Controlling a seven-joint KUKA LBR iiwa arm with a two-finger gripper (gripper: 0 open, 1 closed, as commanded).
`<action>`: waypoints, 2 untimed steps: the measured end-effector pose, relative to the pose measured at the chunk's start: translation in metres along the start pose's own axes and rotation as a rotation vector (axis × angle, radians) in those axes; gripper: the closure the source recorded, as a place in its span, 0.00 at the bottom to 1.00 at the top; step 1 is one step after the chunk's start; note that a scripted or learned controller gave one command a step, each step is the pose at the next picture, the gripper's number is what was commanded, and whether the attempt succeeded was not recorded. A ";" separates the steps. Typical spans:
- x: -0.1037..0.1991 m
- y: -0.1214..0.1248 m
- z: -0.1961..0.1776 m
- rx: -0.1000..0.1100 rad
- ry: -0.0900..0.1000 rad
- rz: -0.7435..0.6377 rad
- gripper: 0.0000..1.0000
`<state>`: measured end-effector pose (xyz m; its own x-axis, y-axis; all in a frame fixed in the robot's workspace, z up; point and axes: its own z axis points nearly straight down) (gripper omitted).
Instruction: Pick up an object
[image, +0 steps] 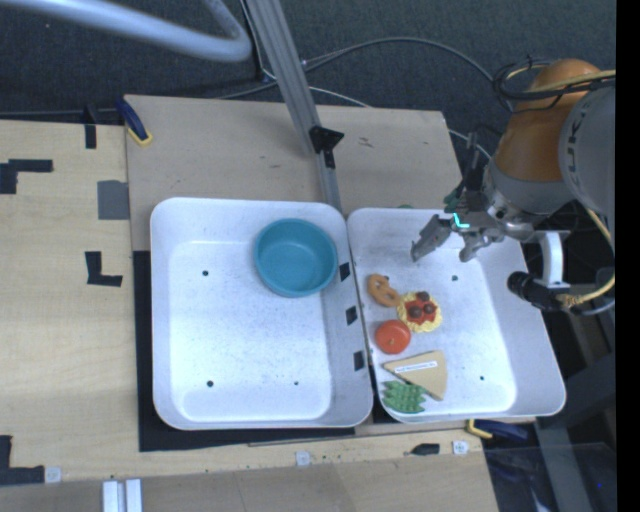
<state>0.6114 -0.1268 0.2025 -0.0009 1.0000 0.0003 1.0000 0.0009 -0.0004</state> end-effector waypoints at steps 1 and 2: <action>0.000 0.000 0.000 0.000 0.000 0.000 0.00; 0.004 0.000 0.063 0.005 0.000 0.000 0.00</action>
<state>0.6109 -0.1227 0.1398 -0.0011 1.0000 0.0006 1.0000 0.0011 -0.0052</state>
